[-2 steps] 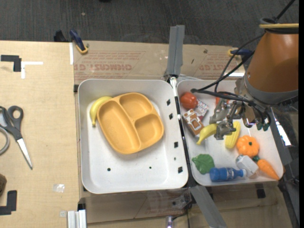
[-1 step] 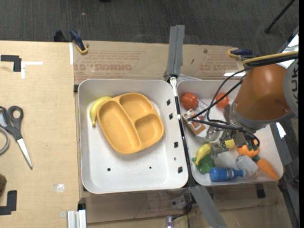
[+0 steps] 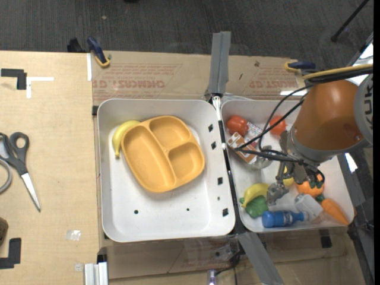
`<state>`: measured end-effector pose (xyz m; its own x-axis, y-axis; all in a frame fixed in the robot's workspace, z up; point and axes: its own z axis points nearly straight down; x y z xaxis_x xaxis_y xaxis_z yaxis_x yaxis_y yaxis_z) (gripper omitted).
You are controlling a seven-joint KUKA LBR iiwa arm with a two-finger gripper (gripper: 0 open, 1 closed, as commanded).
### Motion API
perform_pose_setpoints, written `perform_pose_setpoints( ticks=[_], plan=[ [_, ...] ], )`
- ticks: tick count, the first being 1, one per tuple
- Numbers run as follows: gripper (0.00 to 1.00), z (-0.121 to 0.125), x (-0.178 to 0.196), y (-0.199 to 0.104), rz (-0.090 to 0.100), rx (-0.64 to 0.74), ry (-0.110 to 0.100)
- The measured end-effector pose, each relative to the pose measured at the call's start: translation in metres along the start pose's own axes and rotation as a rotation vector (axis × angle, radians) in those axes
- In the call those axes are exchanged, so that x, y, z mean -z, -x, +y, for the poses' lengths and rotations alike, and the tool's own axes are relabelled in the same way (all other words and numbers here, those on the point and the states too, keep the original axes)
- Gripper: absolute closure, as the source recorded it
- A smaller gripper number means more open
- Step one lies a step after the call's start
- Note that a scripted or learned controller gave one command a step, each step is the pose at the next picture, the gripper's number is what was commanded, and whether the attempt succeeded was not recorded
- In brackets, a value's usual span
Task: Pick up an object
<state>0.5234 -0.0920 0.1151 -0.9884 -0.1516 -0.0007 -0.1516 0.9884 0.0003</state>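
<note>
My gripper (image 3: 278, 190) hangs low in the right bin (image 3: 340, 225), down among a heap of toys. I cannot tell how it is set, because my own wrist and its cables hide much of it. Just beside it on the left sit a yellow toy (image 3: 256, 191) and a green toy (image 3: 256, 206), touching each other. Near the front wall lies a blue bottle (image 3: 281, 219) on its side. Next to that is a clear bottle (image 3: 309, 205), and an orange carrot (image 3: 335, 212) lies in the front right corner. A small orange toy (image 3: 310, 187) sits just right of my gripper. At the back of this bin there is a red toy (image 3: 237, 123). The left bin (image 3: 160, 218) has a yellow plate (image 3: 163, 153) with three sections, and a banana (image 3: 120, 136) lies against its left side. On the bench, far left, lie scissors (image 3: 22, 165).
</note>
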Motion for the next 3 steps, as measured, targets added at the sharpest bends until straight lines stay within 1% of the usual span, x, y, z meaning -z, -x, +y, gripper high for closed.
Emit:
perform_pose_setpoints(
  ticks=[1,2,3],
  plan=[
    [0.0,-0.014,-0.022,0.025,-0.004,-0.046,0.0],
    [0.0,-0.034,-0.027,0.11,0.104,-0.104,0.009],
    [0.0,-0.012,-0.023,0.052,-0.001,-0.318,0.0]
  ],
)
